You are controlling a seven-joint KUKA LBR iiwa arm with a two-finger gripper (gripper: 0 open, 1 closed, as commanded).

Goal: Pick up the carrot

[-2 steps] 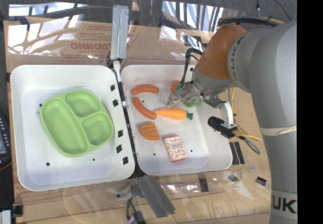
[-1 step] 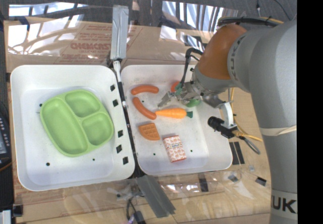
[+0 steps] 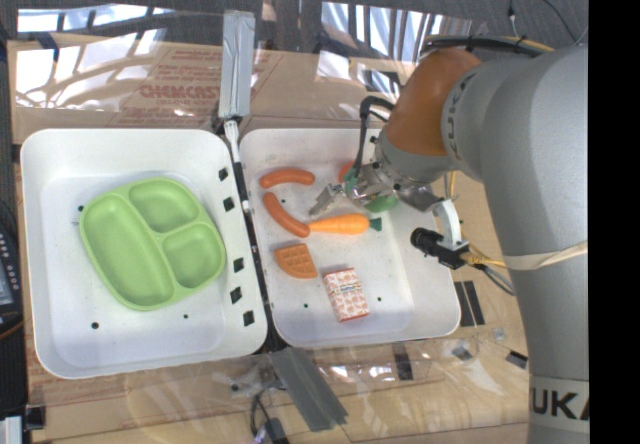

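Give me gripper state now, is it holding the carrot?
Gripper: just above the carrot in the right bin, nothing seen held; open or shut cannot be told.

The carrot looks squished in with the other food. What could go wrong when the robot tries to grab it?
The orange toy carrot with the green top touches a reddish sausage at its tip, so the gripper just above might nudge or grab the sausage instead. The carrot is smooth and tapered and could slip out.
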